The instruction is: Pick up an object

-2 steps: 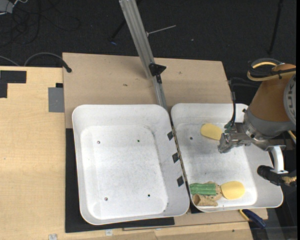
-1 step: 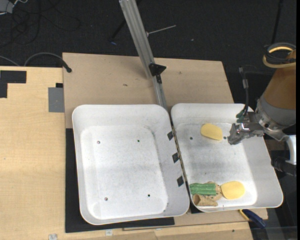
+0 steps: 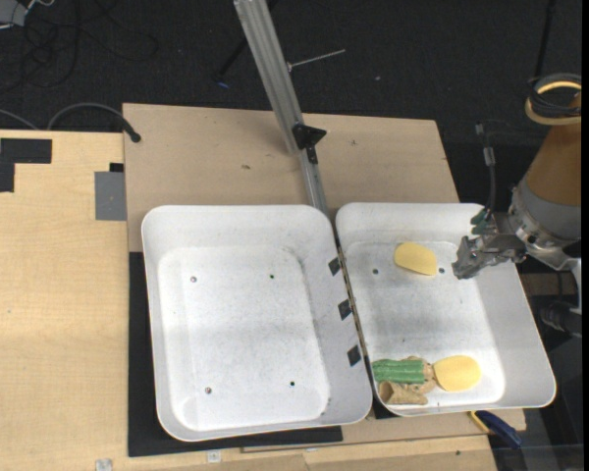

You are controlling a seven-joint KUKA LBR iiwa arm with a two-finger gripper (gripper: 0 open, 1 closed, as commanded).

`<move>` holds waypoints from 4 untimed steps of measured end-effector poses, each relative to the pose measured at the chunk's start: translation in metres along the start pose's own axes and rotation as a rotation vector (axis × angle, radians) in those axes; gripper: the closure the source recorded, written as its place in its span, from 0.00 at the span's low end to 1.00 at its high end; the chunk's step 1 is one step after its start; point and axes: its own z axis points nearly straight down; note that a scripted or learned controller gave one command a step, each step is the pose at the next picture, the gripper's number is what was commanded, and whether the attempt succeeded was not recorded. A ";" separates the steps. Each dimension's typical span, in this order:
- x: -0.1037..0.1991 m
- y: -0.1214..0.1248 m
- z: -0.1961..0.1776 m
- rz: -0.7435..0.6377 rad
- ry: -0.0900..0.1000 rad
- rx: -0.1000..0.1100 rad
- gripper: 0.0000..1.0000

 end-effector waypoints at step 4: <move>0.199 -0.048 0.015 -0.003 0.002 0.007 1.00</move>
